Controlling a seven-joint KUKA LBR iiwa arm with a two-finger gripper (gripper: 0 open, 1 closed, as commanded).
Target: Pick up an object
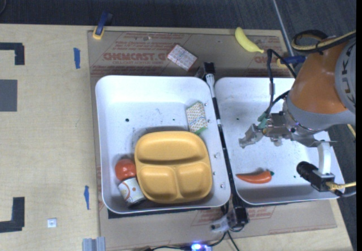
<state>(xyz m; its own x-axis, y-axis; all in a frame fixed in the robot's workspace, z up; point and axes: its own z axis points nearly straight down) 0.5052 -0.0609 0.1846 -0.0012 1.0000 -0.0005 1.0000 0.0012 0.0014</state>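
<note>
Hand (249, 138) is hovering over the right bin (237, 89), its fingers spread apart and gripping nothing. Nearer the camera, an orange chili pepper (254, 176) with a green stem is lying flat on that bin's floor, apart from the hand. Left bin (113, 91) is holding a yellow compartment tray (172, 166).

Right bin (237, 97) floor mostly bare; chili pepper (254, 176) near front wall

Yellow sectioned tray (172, 166) in the white left bin (113, 97), an orange-red chili (254, 176) with green stem in the white right bin (237, 94), yellow banana (247, 40) on the tan table (45, 131).
</note>
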